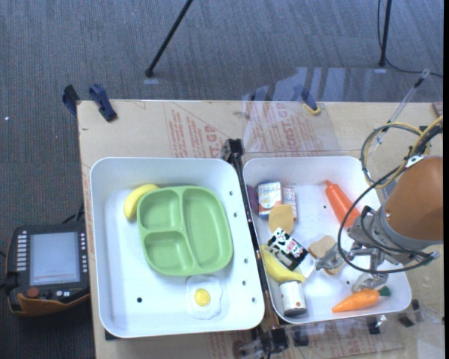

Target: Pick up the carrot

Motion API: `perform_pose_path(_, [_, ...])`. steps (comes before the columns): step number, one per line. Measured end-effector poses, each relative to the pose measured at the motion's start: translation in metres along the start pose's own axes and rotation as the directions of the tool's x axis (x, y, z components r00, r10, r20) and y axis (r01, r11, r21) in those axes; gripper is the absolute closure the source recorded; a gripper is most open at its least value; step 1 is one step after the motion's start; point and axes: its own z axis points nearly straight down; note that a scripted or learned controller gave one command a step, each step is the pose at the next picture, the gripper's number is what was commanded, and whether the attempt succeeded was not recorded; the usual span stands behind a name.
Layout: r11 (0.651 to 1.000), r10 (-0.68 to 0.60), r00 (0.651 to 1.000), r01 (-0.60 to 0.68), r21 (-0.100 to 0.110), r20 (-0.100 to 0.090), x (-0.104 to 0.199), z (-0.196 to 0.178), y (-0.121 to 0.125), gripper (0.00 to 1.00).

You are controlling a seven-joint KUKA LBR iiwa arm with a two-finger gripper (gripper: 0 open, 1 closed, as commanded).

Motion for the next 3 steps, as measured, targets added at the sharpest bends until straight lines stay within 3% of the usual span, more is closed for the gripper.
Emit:
perform_pose_path(1, [0.934,-0.358,0.933,0.357,-0.020,-0.025,0.020,0.004,-0.001,0.00])
perform_pose_path(2, [0.936,-0.352,0.936,0.352,-0.021,-0.019,0.016,-0.005,-0.001,1.00])
perform_pose_path(3, [0.885,-0.466,0.884,0.466,-0.024,-0.022,0.016,-0.024,-0.005,1.00])
